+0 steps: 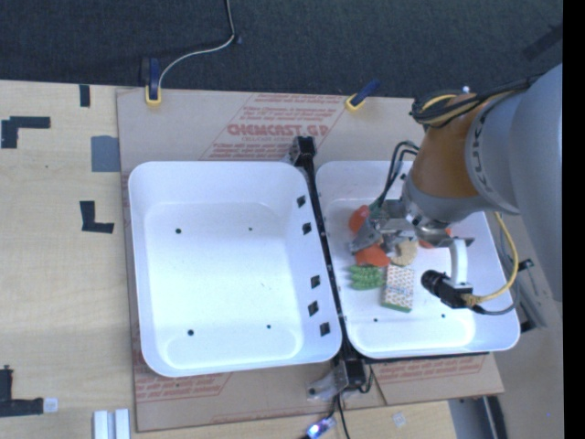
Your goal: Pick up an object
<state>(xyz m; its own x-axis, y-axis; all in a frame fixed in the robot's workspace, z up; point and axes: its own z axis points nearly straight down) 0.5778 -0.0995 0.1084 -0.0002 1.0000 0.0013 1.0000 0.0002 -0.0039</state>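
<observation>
Gripper [382,236] low in the right bin [484,337], over a cluster of 4 small objects including an orange piece [370,256] and a green piece [366,277]. Whether it is released or clenched cannot be told. A good pick likely isolates 1 object, clear of neighbours.

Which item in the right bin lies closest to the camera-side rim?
The pale speckled block, lowest in the pile, right of the green piece; the orange pieces sit farther up, by the gripper.

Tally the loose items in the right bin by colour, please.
Red or orange pieces: 2, one partly under the pincer
Green piece: 1
Dotted pale block: 1
Tan piece: 1, partly hidden
Total: 5 visible; more may be hidden under the arm.
</observation>
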